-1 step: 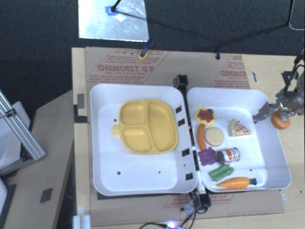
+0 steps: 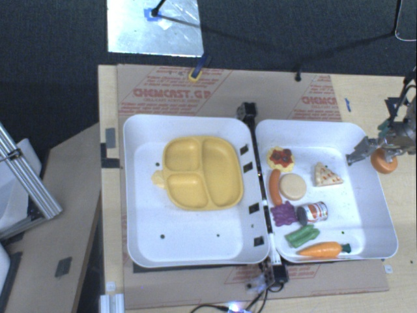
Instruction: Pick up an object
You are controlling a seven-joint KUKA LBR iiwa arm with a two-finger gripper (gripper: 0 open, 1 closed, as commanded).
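The right bin (image 2: 365, 204) holds several toy foods. A small red and yellow pizza (image 2: 281, 157) lies at the back left, with a red sausage (image 2: 275, 186) and a tan round bun (image 2: 293, 187) just in front of it. A pizza slice (image 2: 327, 175) lies toward the bin's middle. Nearer the front are purple grapes (image 2: 283, 213), a tin can on its side (image 2: 313, 212), a green vegetable (image 2: 301, 235) and an orange carrot (image 2: 322, 249). My gripper (image 2: 360, 152) hangs over the bin's back right corner, right of the pizza slice, apart from every item.
A yellow divided plate (image 2: 199, 173) sits in the left bin (image 2: 140, 220). A black divider (image 2: 257, 175) runs between the bins. The arm's orange band (image 2: 384, 163) shows beside the right bin's rim. A shiny metal sheet (image 2: 155, 18) lies beyond the bench.
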